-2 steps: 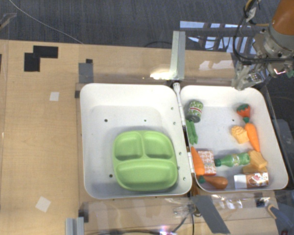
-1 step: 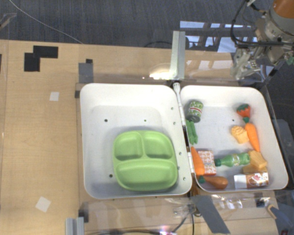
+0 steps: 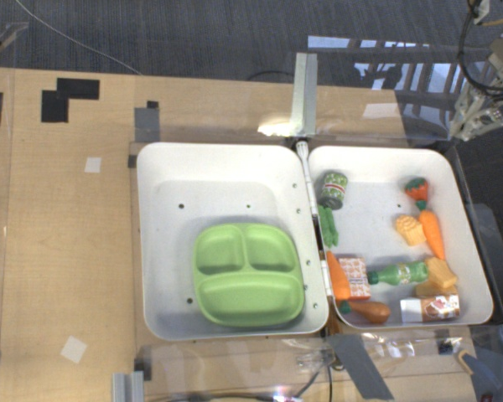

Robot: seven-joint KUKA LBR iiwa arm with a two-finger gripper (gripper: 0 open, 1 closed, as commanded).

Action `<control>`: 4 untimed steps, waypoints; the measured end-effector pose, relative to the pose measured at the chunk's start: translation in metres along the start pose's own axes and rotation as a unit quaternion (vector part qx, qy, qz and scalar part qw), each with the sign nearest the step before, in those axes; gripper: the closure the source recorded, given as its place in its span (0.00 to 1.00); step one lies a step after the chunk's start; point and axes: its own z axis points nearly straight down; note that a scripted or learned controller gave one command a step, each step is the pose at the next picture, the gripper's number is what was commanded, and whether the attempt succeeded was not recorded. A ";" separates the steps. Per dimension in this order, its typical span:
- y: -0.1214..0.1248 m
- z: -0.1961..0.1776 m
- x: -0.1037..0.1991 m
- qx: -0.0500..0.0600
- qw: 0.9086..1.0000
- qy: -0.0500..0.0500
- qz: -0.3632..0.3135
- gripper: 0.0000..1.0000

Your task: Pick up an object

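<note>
The right bin [image 3: 373,167] holds several toy foods. A green can [image 3: 333,188] stands at its back left, with a green pickle [image 3: 328,224] just in front of it. A red strawberry [image 3: 417,190], a carrot [image 3: 433,234] and a yellow piece [image 3: 410,229] lie on the right side. A green bottle [image 3: 400,273], a small carton [image 3: 353,276], a brown sausage [image 3: 369,311] and a white-and-red box [image 3: 440,307] crowd the front. My gripper [image 3: 479,112] hangs beyond the bin's back right corner, above the bench and away from all the objects.
The left bin [image 3: 163,224] holds a green divided plate [image 3: 247,273]. A metal post [image 3: 305,95] stands behind the seam between the bins. Cables [image 3: 478,48] hang at the top right.
</note>
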 end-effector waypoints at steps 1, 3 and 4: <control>0.001 -0.021 -0.002 0.000 0.996 0.000 0.086 1.00; 0.002 -0.013 -0.002 -0.001 0.984 0.000 0.179 1.00; 0.002 -0.013 -0.001 0.000 0.962 0.001 0.274 1.00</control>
